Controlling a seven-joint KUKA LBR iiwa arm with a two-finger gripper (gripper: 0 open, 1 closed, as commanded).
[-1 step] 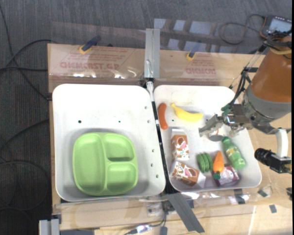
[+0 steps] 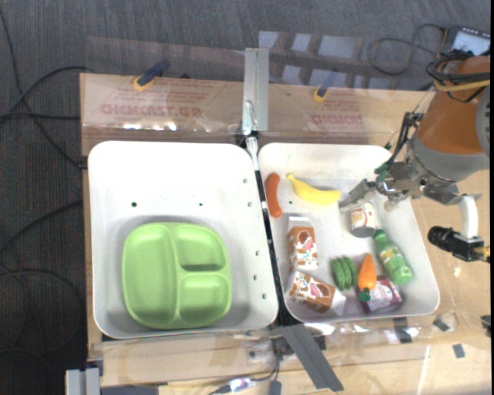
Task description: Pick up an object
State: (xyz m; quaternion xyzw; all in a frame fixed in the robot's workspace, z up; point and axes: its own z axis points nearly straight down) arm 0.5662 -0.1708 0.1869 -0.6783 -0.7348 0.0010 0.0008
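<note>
A: Any writing you can read?

B: Only on the clear sheet behind the bins [image 2: 169,109]. Pink letters run across it, seen mirrored, something like "CHEMCAST GP". The two small cartons [image 2: 303,248] in the right bin [image 2: 428,290] carry printed pictures, but their text is too small to make out.

A: Where is the hand?

B: The hand [image 2: 377,194] hangs over the right bin's upper right part, just above a small tan cup [image 2: 363,218]. Its fingers look spread fairly wide, with nothing between them.

A: What else lies in that bin?

B: A banana [image 2: 314,191] near the top, a red sausage [image 2: 272,195] along the left wall, a green bottle [image 2: 392,257] on the right, a carrot [image 2: 366,272] beside a green pepper [image 2: 342,271], and a purple packet [image 2: 383,295] at the bottom.

A: And the left bin?

B: The left bin [image 2: 148,167] holds a green divided tray [image 2: 177,274] in its lower half.
</note>
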